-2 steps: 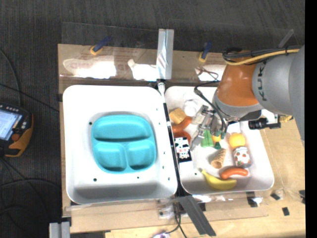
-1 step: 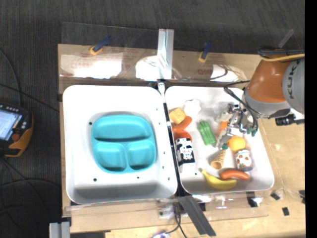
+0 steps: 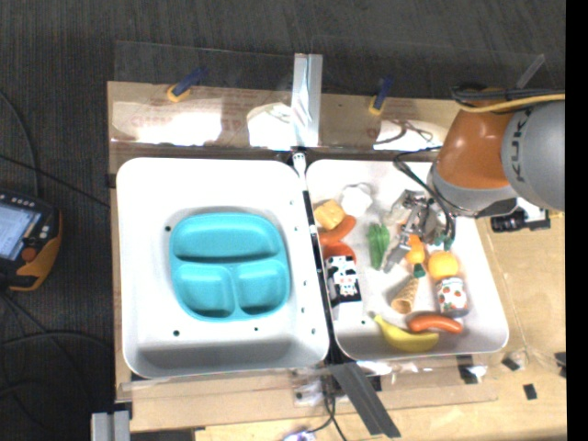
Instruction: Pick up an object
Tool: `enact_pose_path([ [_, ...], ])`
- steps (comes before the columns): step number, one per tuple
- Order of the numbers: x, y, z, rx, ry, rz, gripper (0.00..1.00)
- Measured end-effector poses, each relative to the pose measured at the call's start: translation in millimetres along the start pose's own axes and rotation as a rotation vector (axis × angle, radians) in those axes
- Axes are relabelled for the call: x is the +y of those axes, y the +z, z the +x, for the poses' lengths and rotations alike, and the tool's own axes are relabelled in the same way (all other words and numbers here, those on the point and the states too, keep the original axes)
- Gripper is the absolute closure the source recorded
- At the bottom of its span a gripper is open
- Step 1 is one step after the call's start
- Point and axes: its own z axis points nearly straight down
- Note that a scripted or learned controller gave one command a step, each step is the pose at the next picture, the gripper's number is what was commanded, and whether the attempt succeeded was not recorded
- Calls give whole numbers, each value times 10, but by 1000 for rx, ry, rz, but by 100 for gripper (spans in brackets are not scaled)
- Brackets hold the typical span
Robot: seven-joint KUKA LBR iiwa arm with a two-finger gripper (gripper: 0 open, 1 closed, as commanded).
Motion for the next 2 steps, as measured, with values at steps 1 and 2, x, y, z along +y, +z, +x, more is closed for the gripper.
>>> enact_pose_path([
  [1,6,-113,-17,-6,-1,2,100],
  [2,400,-1286,-45,10,315,4,100],
])
